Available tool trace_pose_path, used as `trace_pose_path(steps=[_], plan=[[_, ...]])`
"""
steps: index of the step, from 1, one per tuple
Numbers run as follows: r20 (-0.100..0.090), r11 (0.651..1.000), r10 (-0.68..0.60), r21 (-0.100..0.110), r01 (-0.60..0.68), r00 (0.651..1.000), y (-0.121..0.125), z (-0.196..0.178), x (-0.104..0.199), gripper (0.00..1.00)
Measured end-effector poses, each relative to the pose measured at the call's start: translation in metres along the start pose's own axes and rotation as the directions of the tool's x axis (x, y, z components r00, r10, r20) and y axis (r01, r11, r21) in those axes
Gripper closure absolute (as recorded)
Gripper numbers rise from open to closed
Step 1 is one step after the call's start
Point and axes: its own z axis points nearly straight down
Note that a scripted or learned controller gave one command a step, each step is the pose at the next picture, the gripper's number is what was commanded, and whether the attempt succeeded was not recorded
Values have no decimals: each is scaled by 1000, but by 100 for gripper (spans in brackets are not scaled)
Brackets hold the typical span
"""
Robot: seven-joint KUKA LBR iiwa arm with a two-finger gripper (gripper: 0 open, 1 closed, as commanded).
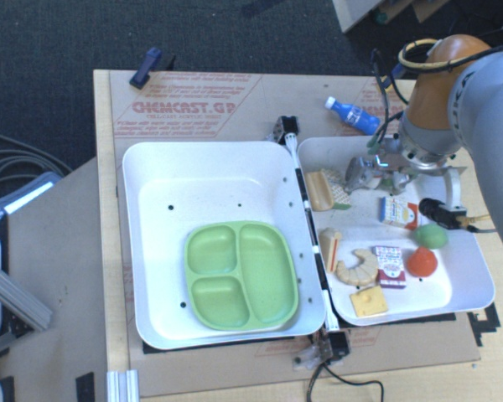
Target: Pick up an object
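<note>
Toy food (pixel 377 268) crowding right bin (pixel 474 296), pincer (pixel 365 172) above it, grip state unclear, green tray (pixel 239 275) in left bin (pixel 151 224)

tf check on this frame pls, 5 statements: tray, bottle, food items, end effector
1. The green divided tray lies in the left bin. True.
2. The blue bottle lies inside the right bin. False: it lies on the bench board beyond that bin's far rim.
3. The end effector is over the far part of the right bin. True.
4. The red tomato sits in the green tray. False: it is in the right bin, next to the green ball.
5. The yellow cheese slice is at the near edge of the right bin. True.
</note>
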Motion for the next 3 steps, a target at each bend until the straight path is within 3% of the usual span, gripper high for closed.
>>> trace_pose_path(steps=[1,2,3], plan=[[-4,999,-12,-51,12,1000,10,-38,-29,0],[-3,998,-13,-56,13,1000,13,-6,-40,0],[-1,998,-13,-61,13,1000,14,-18,-40,100]])
